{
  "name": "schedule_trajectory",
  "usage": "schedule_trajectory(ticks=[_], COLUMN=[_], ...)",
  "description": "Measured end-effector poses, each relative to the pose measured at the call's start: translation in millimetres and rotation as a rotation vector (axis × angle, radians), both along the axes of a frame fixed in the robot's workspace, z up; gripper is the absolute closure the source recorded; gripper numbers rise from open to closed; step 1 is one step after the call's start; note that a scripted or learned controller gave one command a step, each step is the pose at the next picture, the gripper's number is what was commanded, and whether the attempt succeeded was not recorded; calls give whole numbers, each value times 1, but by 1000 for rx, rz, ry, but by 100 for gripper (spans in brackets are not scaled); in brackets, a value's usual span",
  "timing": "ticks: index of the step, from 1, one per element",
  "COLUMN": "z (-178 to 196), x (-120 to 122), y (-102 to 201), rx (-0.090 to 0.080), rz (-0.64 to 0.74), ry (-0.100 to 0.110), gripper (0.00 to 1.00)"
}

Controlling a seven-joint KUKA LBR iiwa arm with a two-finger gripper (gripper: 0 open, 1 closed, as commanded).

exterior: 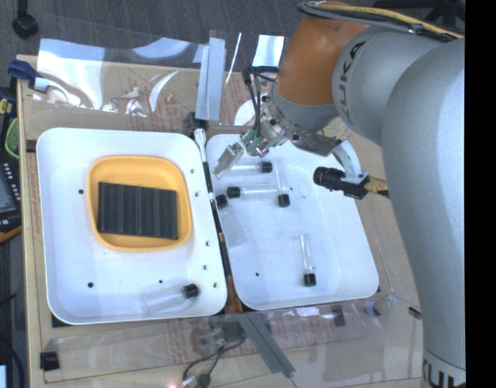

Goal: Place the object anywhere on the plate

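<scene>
Hovering my gripper (pixel 241 148) at the right bin's (pixel 357 253) far left corner, I can't tell how it is set. Nearest vial (pixel 254 168) lies just right of the tip, long axis crosswise. More vials (pixel 307 259) lie nearer me. The yellow plate (pixel 139 173) sits well left, across both bin walls, possibly snagging.

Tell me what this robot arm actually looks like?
The arm is a thick, rounded grey casing with an orange band above the wrist. A thin dark cable runs along its top. At its end sits a small metal gripper with slim silvery fingers.
</scene>
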State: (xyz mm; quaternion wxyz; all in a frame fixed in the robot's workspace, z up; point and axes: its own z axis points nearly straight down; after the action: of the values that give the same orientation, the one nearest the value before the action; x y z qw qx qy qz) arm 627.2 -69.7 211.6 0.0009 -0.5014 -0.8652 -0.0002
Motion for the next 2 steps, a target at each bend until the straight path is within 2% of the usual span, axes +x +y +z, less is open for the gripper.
schedule_trajectory(ticks=[2], z=[0], x=[0], y=[0], rx=[0], rz=[0], ry=[0], gripper=[0])
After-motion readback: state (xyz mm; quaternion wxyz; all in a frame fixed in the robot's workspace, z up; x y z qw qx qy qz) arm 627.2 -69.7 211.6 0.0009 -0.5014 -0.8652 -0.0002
